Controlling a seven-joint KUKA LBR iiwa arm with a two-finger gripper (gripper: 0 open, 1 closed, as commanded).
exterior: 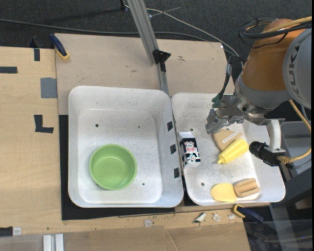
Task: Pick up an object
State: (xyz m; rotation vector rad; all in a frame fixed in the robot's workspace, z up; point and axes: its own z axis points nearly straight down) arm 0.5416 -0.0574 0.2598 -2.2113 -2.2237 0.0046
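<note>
Pincer [218, 120] low in right bin [199, 190], tips blurred, grip state unreadable; tan block [225, 138] partly hidden beneath.

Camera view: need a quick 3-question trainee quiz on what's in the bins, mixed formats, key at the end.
1. True or false: the green bowl sits in the left bin.
2. Which item lies nearest the hand?
A. the tan block
B. the green bowl
C. the black-and-white carton
3. Fill in: the yellow bottle lies in the ____ bin, below the tan block in the picture.

Key:
1. True.
2. A; the hand hovers right over the block's upper left edge in the right bin.
3. Right.
</note>
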